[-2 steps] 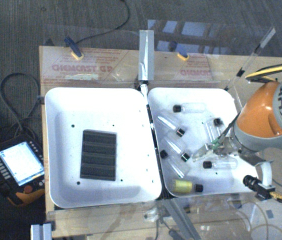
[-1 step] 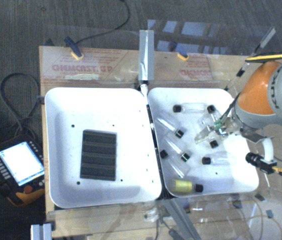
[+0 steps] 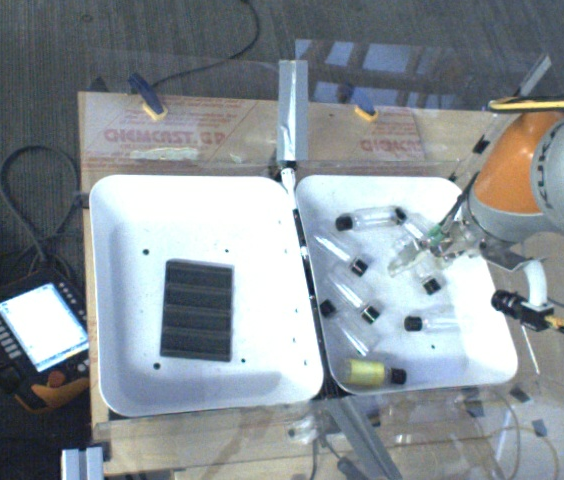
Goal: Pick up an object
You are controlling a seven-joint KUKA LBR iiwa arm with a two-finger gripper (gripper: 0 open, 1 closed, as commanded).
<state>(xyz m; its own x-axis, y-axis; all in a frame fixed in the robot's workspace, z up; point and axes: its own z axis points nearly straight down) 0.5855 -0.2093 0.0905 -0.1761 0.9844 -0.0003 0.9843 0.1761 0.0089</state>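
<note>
Gripper is seen low among clear vials at right of frame; its state cannot be told.

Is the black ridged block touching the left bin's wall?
Apart. In the camera view the black ridged block lies flat mid-floor in the left bin, with bare white floor showing on all four sides.

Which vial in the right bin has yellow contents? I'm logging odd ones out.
The yellow vial lying against the right bin front wall, black cap pointing right. The other vials, like the one at the back, look clear.
</note>
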